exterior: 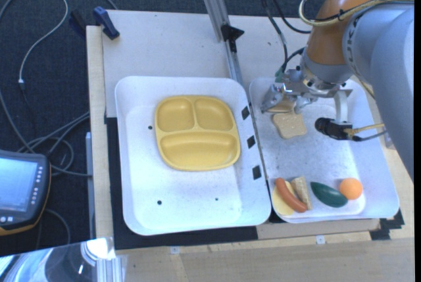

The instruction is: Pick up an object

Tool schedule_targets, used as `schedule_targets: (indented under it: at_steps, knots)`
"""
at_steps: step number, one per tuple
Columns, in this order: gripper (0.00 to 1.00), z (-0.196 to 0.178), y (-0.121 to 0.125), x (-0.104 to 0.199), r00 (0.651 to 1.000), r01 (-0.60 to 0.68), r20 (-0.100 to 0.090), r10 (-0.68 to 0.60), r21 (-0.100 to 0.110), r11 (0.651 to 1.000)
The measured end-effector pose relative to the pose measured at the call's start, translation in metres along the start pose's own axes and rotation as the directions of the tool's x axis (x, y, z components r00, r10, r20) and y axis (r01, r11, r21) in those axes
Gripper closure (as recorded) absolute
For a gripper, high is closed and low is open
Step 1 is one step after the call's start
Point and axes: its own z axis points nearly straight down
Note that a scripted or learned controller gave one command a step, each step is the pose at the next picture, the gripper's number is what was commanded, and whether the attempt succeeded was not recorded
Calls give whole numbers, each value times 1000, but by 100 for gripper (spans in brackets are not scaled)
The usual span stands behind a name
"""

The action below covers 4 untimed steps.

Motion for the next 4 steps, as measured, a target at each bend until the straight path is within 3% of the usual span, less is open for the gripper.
schedule_targets:
  at_steps: [1,3,4]
  knots:
    - [100,-15,2,1,1000,1,-1,-1,-8,1000]
    - [100,-112,8,-2,1000,2,1,-2,-15,1000]
    - [100,-141,9,-2,1000,2,1,-2,-13,1000]
